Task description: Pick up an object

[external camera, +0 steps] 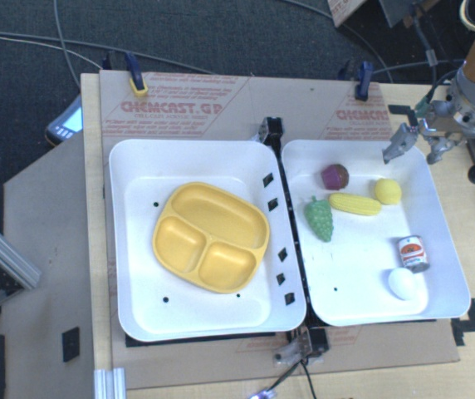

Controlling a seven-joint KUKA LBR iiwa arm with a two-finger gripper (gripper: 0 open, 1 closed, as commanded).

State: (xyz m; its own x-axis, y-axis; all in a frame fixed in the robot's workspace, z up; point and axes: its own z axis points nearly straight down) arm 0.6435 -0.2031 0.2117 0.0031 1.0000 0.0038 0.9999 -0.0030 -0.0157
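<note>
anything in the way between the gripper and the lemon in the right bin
Nothing visible does. The gripper hangs over the right bin's upper edge, and the lemon lies just below it with bare white floor around it.

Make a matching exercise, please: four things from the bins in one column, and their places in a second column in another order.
Things:
1. yellow divided tray
2. white egg
3. purple onion
4. small can

Places:
A. far part of the right bin, left of the lemon
B. nearest corner of the right bin
C. middle of the left bin
D. right bin, just beyond the egg

Pairs: 1-C, 2-B, 3-A, 4-D
</note>
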